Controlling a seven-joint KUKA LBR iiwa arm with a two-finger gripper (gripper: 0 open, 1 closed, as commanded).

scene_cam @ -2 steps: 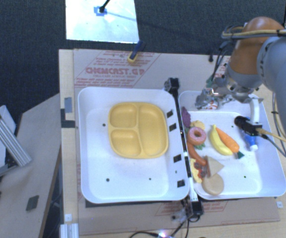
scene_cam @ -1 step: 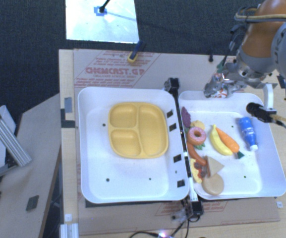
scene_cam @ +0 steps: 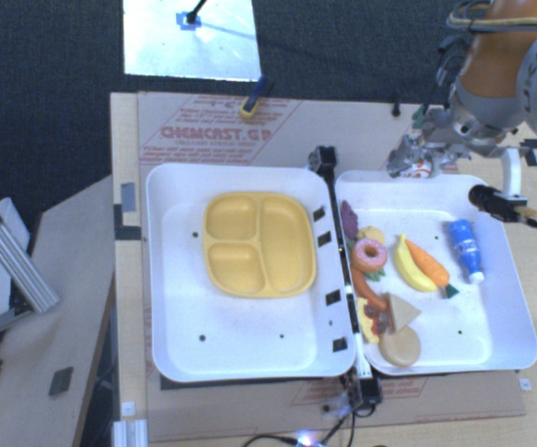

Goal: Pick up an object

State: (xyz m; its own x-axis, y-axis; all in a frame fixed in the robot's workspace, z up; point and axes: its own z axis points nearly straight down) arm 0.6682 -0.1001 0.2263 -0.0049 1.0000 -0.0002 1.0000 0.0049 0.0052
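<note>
The gripper (scene_cam: 420,159) is seen poised over the right bin's (scene_cam: 505,338) far edge, jaw state not discernible, while the blue bottle (scene_cam: 464,249) lies near the right edge, its long axis running far-to-near.

We see the arm (scene_cam: 519,45) reaching in from the upper right, orange band above the wrist, with the gripper (scene_cam: 415,161) pointing down-left; it is perhaps slightly blurred.
</note>
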